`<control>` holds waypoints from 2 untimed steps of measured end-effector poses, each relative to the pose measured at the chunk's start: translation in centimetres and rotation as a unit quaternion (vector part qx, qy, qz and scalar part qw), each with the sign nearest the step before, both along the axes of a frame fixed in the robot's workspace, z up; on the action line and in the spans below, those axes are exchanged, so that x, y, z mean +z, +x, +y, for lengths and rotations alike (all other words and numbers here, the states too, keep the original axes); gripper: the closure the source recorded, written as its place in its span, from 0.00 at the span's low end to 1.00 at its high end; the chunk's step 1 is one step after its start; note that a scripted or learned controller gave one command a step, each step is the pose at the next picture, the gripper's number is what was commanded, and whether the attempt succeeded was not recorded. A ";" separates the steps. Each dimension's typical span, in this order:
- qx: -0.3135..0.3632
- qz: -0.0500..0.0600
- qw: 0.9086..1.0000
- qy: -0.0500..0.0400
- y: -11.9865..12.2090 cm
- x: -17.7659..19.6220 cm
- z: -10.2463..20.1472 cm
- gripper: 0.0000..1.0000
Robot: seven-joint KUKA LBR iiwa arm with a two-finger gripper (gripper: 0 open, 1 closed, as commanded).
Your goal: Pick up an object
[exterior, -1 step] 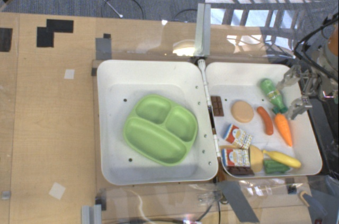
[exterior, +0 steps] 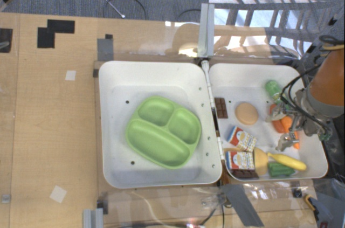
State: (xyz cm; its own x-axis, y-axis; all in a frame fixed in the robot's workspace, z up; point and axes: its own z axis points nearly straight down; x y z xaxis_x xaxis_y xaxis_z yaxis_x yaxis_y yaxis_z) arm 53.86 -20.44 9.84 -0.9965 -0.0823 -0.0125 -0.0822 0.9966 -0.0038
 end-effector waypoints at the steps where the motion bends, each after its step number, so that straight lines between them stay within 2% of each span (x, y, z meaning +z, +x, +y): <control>1: 0.004 -0.003 1.000 0.000 0.3 1.1 0.2 1.00; 2: -0.043 -0.006 0.999 0.001 5.4 13.2 5.5 1.00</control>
State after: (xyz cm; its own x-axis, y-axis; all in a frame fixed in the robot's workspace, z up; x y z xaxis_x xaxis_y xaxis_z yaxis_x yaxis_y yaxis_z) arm 59.24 -14.94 23.04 -0.9997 0.0029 -0.0252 0.0030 1.0000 -0.0026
